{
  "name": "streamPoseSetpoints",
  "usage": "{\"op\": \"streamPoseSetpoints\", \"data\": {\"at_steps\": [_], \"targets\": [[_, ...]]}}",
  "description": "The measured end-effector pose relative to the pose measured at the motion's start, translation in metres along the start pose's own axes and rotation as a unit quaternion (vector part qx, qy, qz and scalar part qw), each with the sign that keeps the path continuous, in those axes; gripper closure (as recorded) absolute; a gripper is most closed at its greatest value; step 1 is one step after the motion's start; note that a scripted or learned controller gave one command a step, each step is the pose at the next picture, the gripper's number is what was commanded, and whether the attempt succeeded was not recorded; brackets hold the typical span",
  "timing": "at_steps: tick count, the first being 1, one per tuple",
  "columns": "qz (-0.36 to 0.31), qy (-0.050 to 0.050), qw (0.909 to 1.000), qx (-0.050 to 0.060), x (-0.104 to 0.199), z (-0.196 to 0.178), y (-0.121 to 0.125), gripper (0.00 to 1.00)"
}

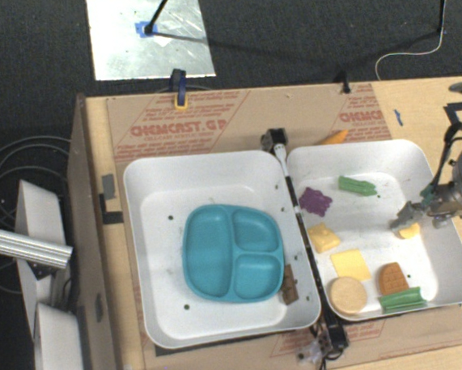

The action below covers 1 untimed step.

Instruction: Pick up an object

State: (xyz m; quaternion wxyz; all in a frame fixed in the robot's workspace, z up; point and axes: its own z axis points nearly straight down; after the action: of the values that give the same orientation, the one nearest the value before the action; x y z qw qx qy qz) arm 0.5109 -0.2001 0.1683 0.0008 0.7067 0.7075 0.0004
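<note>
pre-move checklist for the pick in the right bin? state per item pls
1. Gripper over the right bin, near its right wall: ok.
2. Target under it: small yellow piece right at the fingertips: ok.
3. Piece actually between the fingers: cannot tell.
4. Neighbours clear: green piece and yellow square lie apart from the gripper: ok.
5. Blue divided plate in the left bin, out of the way: ok.

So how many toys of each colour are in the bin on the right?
Green: 2, one, another
Purple: 1
Yellow: 3, one, another, a small one by the gripper
Cream: 1
Brown: 1
Total: 8
</note>
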Motion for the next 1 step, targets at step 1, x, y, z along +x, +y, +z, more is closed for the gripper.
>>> {"op": "streamPoseSetpoints", "data": {"at_steps": [1], "targets": [[-0.003,0.002,1.0000,0.003,0.0682,0.0860,-0.0256,0.00]]}}
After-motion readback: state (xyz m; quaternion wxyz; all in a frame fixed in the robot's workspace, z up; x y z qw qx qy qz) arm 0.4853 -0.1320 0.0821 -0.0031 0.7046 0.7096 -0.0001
